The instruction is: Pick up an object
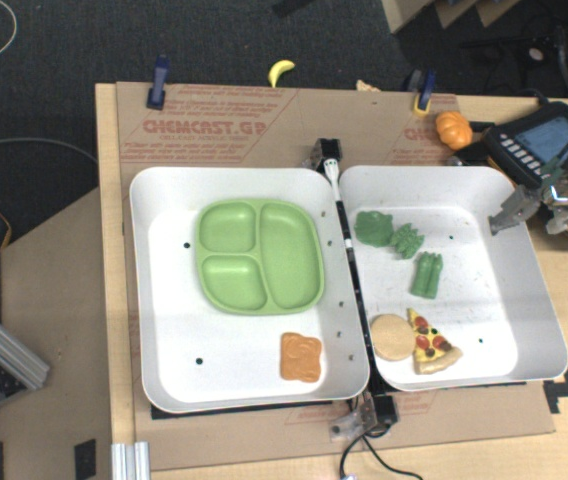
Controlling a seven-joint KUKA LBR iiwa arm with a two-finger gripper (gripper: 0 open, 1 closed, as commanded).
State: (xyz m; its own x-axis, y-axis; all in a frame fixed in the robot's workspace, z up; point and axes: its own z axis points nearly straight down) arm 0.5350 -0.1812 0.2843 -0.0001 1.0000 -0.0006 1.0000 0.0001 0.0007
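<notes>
A: Where is the claw (509, 213) at this moment?

B: It hangs at the right edge of the right bin (524, 278), over the upper part of its right wall. Nothing is seen between its fingers. It is small and dark in the camera view, so whether it stands open or closed cannot be told for sure.

A: And the things it may pick?

B: All lie to the left of the claw, inside the right bin. The green bar (426, 274) is the nearest; its long axis runs almost up and down in the view. The leafy green pieces (387, 232) lie further left, near the wall between the bins. The pizza slice (431, 346) and the round cookie (393, 337) touch each other at the lower left corner.

A: And the left bin (164, 298)?

B: It holds a green divided plate (261, 255) and an orange waffle piece (301, 356), both well apart from the claw.

A: So the coming move?

B: Probably the arm must travel left and a little down, and turn the claw across the bar's long axis.
</notes>
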